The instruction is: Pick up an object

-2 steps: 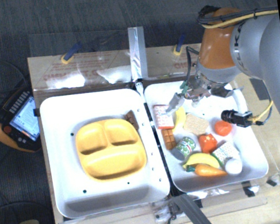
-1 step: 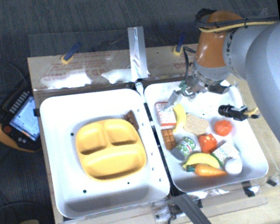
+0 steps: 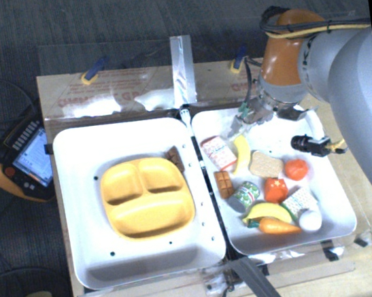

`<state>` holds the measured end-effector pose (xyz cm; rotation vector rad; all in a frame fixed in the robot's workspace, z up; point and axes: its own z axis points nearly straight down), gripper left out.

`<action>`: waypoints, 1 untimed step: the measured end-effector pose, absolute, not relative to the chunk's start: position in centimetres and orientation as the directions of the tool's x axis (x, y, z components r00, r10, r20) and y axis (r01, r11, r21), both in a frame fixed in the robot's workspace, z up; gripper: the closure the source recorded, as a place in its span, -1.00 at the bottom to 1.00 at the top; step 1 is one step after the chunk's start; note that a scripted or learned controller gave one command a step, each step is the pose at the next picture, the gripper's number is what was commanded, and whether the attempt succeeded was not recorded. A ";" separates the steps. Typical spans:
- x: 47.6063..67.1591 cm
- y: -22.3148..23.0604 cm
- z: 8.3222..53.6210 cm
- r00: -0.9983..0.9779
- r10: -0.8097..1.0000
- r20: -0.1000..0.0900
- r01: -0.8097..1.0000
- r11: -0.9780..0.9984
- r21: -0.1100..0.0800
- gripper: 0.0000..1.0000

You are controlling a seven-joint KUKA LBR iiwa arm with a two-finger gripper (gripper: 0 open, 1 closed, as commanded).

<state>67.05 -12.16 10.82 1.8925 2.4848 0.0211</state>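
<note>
Approach step, by the look of it: gripper (image 3: 242, 121) low over the far end of the right bin (image 3: 334, 178), nothing seen between its tips, and whether parted or pressed together cannot be told at this slant. Nearest candidates just beside it: small carton (image 3: 218, 151) and upright banana (image 3: 242, 153). More toy food crowded beyond: bread slice (image 3: 265, 165), tomato (image 3: 297, 169), carrot (image 3: 278, 225). Yellow divided tray (image 3: 147, 196) alone in the left bin (image 3: 85, 213). Next, likely: settle squarely over one item, descend clear of neighbours, close.
</note>
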 end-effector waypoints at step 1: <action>66.9 -6.1 18.4 -0.159 0.987 -0.001 0.987 0.159 0.000 1.00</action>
